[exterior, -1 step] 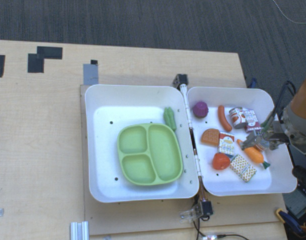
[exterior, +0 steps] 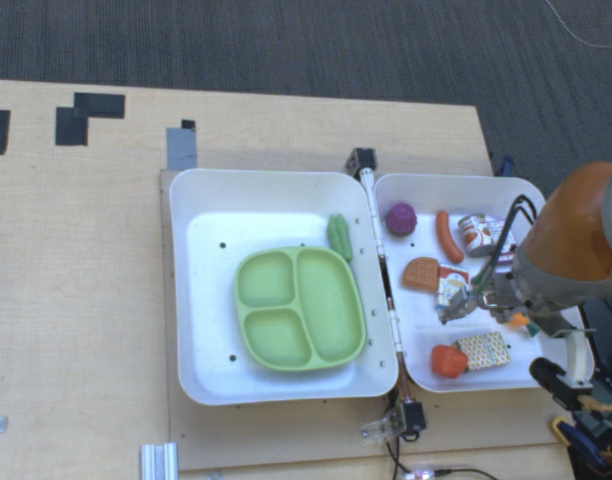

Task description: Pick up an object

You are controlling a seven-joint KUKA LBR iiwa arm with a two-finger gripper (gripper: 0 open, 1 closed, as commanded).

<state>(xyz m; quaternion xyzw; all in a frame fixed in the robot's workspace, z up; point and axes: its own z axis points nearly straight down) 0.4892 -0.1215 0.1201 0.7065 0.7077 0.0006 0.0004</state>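
The pincer [exterior: 464, 306] sits low in the right bin [exterior: 418, 366], right beside a small shiny packet [exterior: 452, 288]. I cannot tell if it is holding anything.

The packet lies in the middle of that bin, touching an orange cookie [exterior: 421, 273]. Its long side seems to run up and down the picture, a bit tilted.

The toys are crowded. I think the pincer could bump the cookie or the checkered block [exterior: 483, 350] and push the packet away. The packet looks thin and flat, so it might slip out.

The left bin [exterior: 186, 268] has a green plate [exterior: 299, 309].
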